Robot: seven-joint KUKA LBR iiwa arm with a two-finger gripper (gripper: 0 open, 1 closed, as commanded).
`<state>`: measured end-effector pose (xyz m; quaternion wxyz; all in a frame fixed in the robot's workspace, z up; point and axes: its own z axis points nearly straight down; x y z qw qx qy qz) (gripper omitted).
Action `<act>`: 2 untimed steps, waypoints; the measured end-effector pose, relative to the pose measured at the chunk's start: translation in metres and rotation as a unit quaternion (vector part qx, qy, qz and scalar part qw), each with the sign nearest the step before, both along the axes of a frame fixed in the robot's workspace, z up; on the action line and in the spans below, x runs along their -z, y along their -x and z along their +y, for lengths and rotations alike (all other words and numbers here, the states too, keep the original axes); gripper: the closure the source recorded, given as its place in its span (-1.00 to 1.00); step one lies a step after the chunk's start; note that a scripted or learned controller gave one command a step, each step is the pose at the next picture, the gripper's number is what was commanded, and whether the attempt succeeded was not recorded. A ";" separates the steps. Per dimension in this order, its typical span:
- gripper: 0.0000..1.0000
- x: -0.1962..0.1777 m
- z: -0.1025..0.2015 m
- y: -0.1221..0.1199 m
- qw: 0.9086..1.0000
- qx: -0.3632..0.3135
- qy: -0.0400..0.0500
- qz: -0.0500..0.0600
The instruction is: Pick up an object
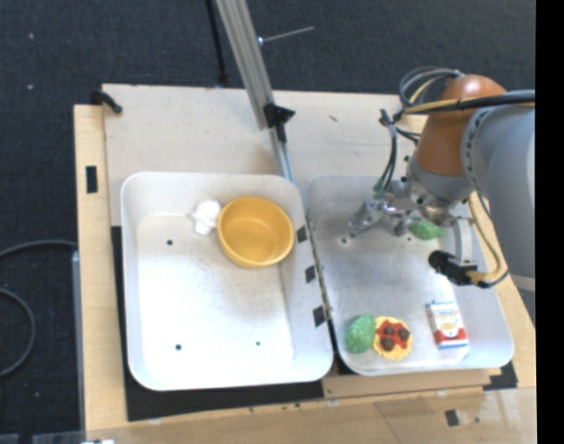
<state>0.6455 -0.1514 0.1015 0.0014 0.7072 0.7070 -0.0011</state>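
Observation:
My gripper (379, 216) hangs low over the upper part of the right bin (356, 276), with the grey arm and its orange band reaching in from the right. A small green object (428, 230) lies just right of the gripper, partly under the wrist; I cannot tell whether they touch. Along the bin's front edge lie a green lump (360, 333), a round red and yellow item (392, 337) and a small red and white carton (447, 326).
The left bin (171, 322) holds a yellow bowl (255, 231) near its back right corner, with a small white object (205, 215) beside it. A slanted metal rail (254, 72) rises behind the bins. A black cable (453, 266) hangs by the arm.

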 end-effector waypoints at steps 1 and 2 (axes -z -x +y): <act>1.00 -0.012 0.000 -0.001 1.000 0.001 0.000 -0.002; 1.00 -0.076 -0.005 -0.003 1.000 0.001 -0.001 -0.004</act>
